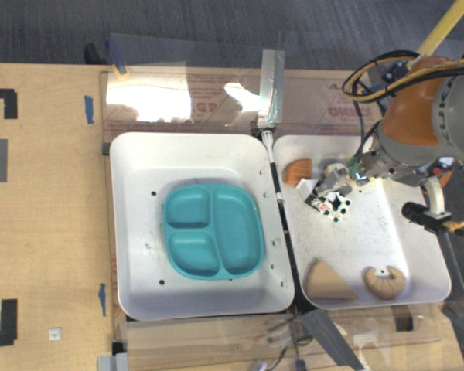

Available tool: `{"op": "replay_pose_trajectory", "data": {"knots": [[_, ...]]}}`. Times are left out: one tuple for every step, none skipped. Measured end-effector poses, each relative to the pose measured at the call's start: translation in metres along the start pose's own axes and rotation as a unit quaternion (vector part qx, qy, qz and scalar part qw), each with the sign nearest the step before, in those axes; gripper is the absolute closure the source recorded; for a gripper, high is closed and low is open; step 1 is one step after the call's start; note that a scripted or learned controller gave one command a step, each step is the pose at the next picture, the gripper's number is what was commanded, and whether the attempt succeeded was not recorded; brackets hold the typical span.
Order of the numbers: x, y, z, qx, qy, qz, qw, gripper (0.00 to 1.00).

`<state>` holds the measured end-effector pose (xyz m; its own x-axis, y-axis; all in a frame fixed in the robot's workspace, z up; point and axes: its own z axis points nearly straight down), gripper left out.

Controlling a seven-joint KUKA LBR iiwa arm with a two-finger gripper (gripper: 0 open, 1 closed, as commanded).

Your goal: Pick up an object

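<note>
Hand (327,195) low in right bin (417,294).

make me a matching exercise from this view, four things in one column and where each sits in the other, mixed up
Things:
1. teal divided plate
2. orange round piece
3. tan wedge
4. brown curled pastry

Places:
A. near right corner of the right bin
B. far left corner of the right bin, next to the gripper
C. middle of the left bin
D. near left corner of the right bin

Pairs: 1-C, 2-B, 3-D, 4-A
</note>
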<state>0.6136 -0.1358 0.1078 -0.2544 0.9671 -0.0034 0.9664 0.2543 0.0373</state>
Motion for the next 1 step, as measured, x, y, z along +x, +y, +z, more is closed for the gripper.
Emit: {"op": "replay_pose_trajectory", "data": {"knots": [[-0.0063,0.0150,0.0011,0.002,-0.003,0.005,1.0000,0.00]]}}
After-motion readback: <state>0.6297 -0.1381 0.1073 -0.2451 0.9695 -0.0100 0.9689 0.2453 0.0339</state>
